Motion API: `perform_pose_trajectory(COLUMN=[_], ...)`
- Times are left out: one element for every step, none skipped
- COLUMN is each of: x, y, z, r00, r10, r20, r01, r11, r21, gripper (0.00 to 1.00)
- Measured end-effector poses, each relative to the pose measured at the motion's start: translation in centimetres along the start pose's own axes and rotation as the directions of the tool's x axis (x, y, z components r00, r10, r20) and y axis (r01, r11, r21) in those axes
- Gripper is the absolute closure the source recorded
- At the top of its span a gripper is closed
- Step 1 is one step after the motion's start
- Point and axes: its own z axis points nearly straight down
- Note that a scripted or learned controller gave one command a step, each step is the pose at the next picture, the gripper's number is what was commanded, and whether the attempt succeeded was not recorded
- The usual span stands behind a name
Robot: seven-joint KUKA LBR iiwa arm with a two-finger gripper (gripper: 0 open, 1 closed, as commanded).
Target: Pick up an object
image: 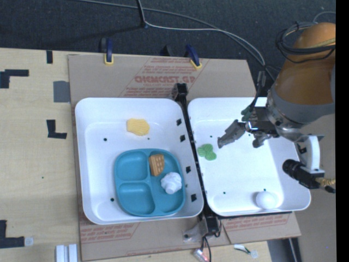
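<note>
Camera view: jaws (242,138) spread wide apart, holding nothing, above the right bin (245,195), near a green piece (206,152).

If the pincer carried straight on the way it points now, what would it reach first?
Probably the green object in the right bin. The pincer points toward the divider side, with that piece just past its nearer finger. Its height above the bin floor is unclear.

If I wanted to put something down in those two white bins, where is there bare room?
The right bin has most: bare floor between the green piece near its left wall and the white ball at the front. The gripper hangs over its back part. The left bin is crowded by the blue tray; bare strips lie beside the yellow piece.
</note>
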Motion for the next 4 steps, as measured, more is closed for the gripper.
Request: perform_pose_trajectory(x=[3.2,6.2,9.0,12.1], y=[4.8,10.0,1.9,7.3], z=[-2.7,-3.7,-7.8,-15.4], r00=[1.0,1.0,1.0,1.0], r10=[-0.001,0.0,-0.001,0.0], r20=[0.0,0.0,-0.002,-0.001], r01=[0.001,0.0,0.001,0.0], r11=[1.0,1.0,1.0,1.0], r21=[-0.001,0.001,-0.003,-0.004], gripper=[0.0,0.0,0.0,0.0])
